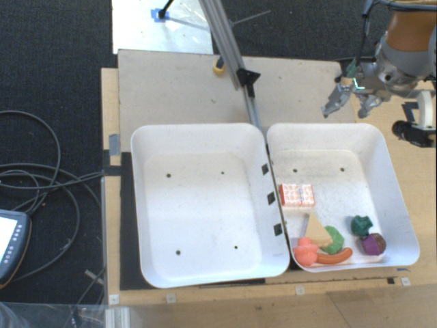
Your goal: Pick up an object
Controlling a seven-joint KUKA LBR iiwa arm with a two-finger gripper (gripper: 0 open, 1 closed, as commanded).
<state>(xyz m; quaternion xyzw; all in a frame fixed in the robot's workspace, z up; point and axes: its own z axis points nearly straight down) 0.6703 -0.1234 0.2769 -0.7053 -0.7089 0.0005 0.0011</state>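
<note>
- Claw (pixel 348 105): you've got it hanging over the bench (pixel 177 87) just beyond the far rim of the right bin (pixel 392 176), near the top right of the view. Fingers (pixel 332 106) look spread apart, nothing between them. It holds no obj.
- Arm (pixel 410 33): comes in from upper right; orange band sits above the grey wrist.
- Right bin: all objs are bunched in its near half, well apart from the claw.
- Wafer block (pixel 297 195), pink-and-white checked: lies flat close to the bin's left wall, roughly mid-depth.
- Tan wedge (pixel 315 229): sits nearer the camera than the block, touching a green piece (pixel 334 240) on its right.
- Orange sausage-shaped item (pixel 334 256): lies along the near wall, beside a red-orange lump (pixel 305 253) at the near left corner. Can't tell whether the two touch.
- Dark green item (pixel 360 224) and purple item (pixel 373 244): near right corner, just beside each other; exact shapes too small to tell.
- Left bin (pixel 205 203): sits alongside the right bin, the two rims touching along the middle.
- Pole (pixel 225 39), grey: slants across the bench from top centre down to where the bins meet.
- Cables (pixel 48 183) and a tablet-type device (pixel 10 241): on the dark floor to the view's left.
</note>
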